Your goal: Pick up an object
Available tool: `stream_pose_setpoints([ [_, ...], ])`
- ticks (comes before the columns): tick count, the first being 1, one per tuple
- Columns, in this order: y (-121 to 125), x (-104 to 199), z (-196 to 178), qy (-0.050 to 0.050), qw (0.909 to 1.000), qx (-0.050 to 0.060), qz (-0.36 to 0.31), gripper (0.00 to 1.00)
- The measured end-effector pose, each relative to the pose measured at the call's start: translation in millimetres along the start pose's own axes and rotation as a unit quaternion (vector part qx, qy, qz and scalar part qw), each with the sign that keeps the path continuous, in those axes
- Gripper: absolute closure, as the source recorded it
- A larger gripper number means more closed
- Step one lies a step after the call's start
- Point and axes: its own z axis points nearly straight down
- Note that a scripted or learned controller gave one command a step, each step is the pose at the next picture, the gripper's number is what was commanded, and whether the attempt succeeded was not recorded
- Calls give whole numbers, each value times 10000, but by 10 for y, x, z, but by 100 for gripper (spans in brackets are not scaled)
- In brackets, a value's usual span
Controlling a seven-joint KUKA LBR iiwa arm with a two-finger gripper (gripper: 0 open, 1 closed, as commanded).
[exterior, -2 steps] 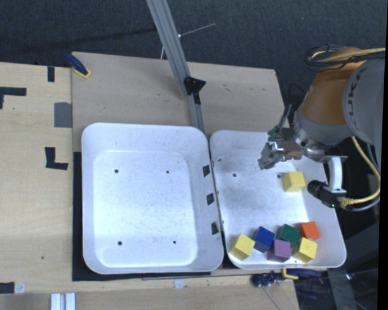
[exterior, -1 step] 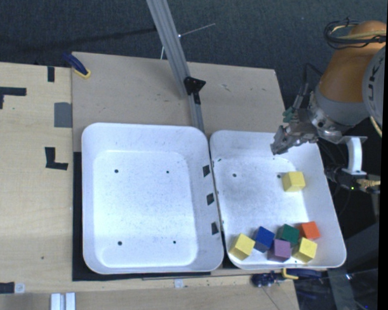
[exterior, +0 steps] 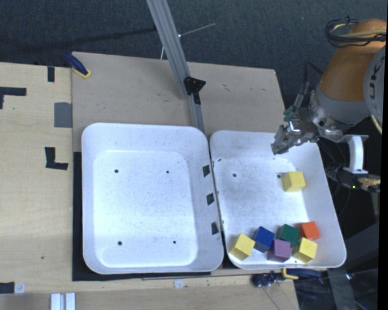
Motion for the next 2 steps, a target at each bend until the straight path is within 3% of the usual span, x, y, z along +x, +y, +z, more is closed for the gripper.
stream_pose_setpoints([
  [2, -348, 1213, 173, 12, 10000, 14, -29, 100],
])
